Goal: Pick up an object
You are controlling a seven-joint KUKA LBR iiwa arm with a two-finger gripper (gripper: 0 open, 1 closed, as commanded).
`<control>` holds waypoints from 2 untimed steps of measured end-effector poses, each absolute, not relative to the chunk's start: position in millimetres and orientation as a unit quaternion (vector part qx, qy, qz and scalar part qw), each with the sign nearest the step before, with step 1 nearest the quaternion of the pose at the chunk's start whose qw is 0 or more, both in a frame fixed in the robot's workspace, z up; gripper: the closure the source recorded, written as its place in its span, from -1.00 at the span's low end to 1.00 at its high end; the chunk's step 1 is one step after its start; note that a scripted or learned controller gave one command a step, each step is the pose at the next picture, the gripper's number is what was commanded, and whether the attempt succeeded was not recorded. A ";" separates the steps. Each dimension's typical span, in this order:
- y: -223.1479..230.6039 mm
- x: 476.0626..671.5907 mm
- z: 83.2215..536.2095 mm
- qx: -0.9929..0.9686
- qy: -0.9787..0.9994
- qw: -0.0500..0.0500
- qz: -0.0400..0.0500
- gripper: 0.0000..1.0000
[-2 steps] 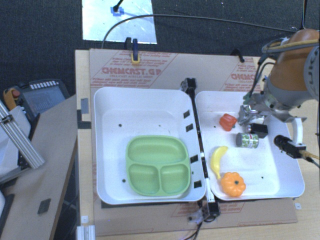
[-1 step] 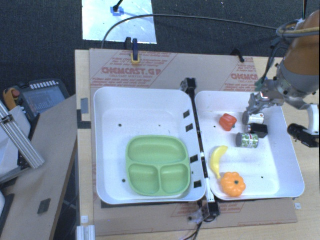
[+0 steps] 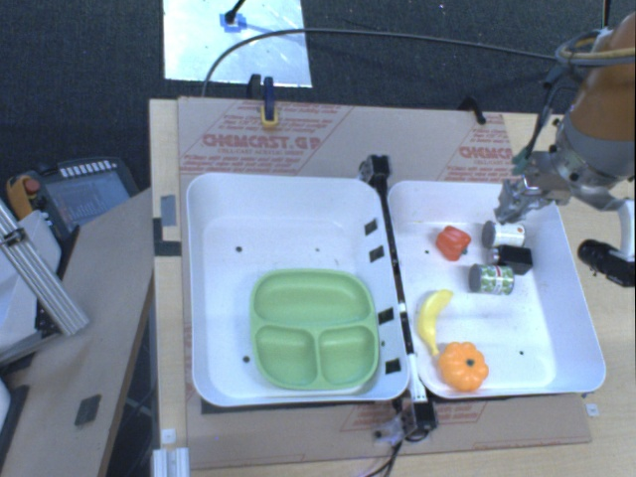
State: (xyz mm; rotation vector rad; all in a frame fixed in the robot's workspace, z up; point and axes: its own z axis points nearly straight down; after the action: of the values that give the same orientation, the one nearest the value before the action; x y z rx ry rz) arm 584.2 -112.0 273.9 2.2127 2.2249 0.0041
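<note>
Arm reaching in from the right, tool lowered over right bin, near white cylinder, grip state unclear

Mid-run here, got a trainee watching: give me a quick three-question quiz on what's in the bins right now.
1. True or false: the green divided plate lies in the left bin.
2. Which sits nearest the gripper? A) pumpkin B) banana C) white cylinder
3. Fill in: the small can lies in the ____ bin.

Key: 1 true; 2 C; 3 right.
</note>
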 end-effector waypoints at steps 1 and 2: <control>-53.2 581.8 258.5 0.704 0.710 0.000 0.001 1.00; 0.3 583.1 261.1 0.704 0.711 0.000 0.001 1.00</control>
State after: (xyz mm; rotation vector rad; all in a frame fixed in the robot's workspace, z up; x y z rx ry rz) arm 583.1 0.3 261.1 2.2106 2.2323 0.0045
